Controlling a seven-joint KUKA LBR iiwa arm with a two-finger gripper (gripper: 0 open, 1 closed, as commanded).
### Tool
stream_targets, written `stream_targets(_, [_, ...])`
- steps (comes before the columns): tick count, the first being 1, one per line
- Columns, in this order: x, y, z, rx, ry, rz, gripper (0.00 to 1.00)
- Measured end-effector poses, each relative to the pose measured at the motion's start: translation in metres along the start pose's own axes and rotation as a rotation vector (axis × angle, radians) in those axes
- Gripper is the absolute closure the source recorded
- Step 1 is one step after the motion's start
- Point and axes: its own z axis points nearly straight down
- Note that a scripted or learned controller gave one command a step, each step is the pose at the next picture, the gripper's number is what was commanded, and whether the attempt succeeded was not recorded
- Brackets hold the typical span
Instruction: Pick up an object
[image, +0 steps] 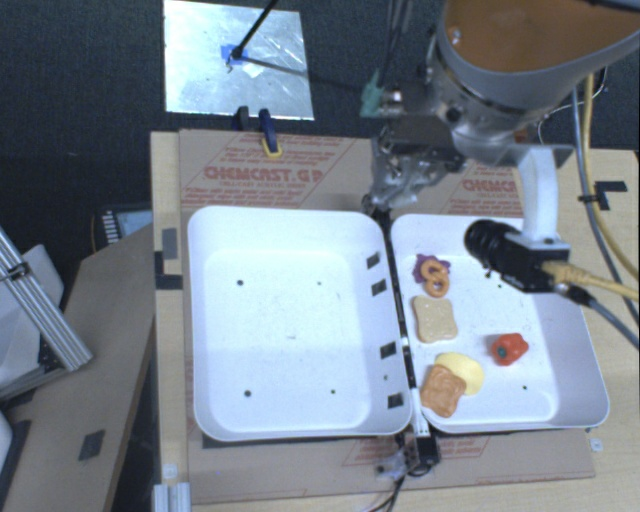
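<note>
Camera view: the gripper (385, 200) is seen above the bins' far edge — whether open or closed cannot be told. The red pepper-like toy (508, 347), perhaps plastic, lies in the right white bin (570, 400) — best approached vertically, centred.

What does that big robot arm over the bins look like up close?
The arm is bulky and rounded, grey with a broad orange band. Below it sits dark metal gripper hardware with a small green part. Thin cables run beside it.
</note>
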Motion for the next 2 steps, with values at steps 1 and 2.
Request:
stream_targets(1, [0.038, 0.000, 0.006, 0.010, -0.003, 0.000, 1.00])
stream_targets(2, [0.065, 0.000, 0.006, 0.010, -0.003, 0.001, 1.00])
